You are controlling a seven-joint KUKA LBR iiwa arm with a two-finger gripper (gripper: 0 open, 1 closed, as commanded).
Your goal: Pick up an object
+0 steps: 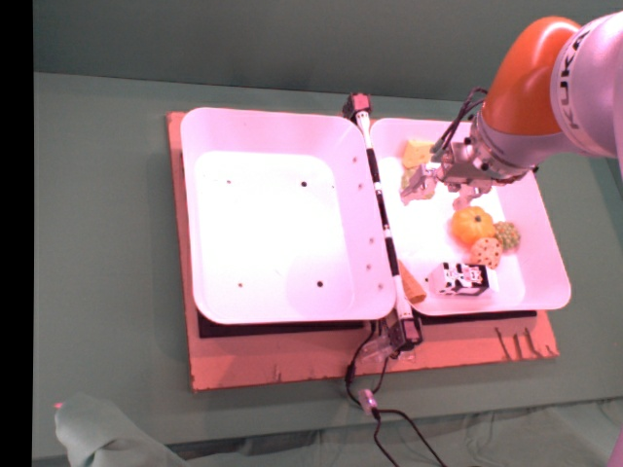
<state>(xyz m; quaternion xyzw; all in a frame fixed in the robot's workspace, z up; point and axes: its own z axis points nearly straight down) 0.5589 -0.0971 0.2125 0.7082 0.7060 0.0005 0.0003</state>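
1. You had two shallow white bins side by side on the bench: the left bin [282,125] and the right bin [545,261], touching along a black-and-white rod [382,212] that ran down the seam between them.
2. In your left bin you could see just a few small dark specks on the floor.
3. Your right bin held the objects: a yellow block [419,152] near the far edge, an orange pumpkin-like toy [471,225] in the middle, a green bumpy piece [507,233] just beside it, a tan spotted piece [486,252] touching both, and a black-and-white toy [461,278] near the front wall.
4. An orange cone-shaped piece [415,288] lay at the front of the seam.
5. Your gripper [421,185] hung low over the right bin's far-left part, just below the yellow block; a pale greenish thing sat at its tip, but you could not tell its state, nor whether anything was gripped.
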